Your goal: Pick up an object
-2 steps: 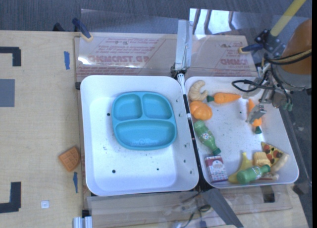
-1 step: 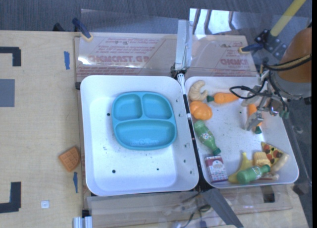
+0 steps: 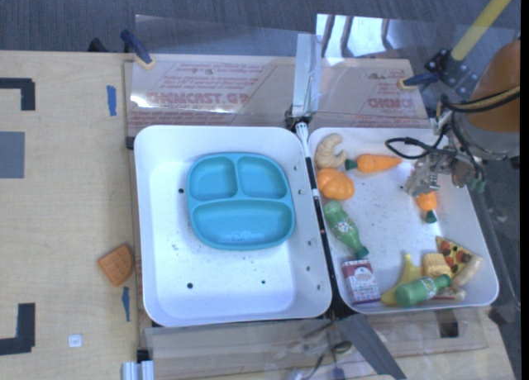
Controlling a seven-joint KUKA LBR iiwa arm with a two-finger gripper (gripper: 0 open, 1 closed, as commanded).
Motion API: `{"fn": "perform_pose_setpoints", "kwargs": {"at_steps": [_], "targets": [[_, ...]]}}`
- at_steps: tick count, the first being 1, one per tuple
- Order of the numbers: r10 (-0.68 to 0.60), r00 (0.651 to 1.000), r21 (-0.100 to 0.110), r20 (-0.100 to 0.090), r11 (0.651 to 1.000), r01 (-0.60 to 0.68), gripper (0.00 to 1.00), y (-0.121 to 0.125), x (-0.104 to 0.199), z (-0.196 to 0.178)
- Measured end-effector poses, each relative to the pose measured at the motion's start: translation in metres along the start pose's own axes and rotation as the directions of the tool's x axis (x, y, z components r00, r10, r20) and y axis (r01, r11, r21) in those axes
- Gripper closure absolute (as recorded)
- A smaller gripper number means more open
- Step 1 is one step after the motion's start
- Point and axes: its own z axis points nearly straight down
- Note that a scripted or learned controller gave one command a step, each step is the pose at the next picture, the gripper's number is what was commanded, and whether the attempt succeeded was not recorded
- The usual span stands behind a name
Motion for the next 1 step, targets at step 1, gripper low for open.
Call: {"fn": "perform_pose_setpoints", "kwargs": {"at_steps": [1], "targets": [[0.0,1.0,0.0,-0.002,1.0,0.0,0.0,0.0002,0.0005,0.0011]]}}
